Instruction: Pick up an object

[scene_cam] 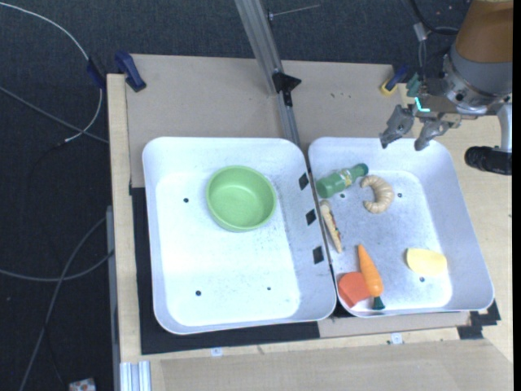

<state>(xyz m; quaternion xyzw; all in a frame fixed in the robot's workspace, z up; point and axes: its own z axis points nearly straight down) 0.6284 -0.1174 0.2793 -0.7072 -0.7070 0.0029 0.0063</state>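
Observation:
My gripper (409,136) hangs open above the far edge of the right bin (456,218), with nothing between its two dark fingers. Below and left of it lie a green bottle (340,180) and a curled beige croissant-shaped piece (378,193). A thin tan stick (330,226) rests along the bin's left wall. An orange carrot (370,274) and a red-orange block (352,288) sit at the near left corner. A yellow lemon-like piece (426,261) lies near the right front.
The left bin (175,243) holds a green bowl (240,197). A slanted metal rail (264,43) runs from the top down to the gap between the bins. Blue clamps (129,70) sit at the bench's far corners.

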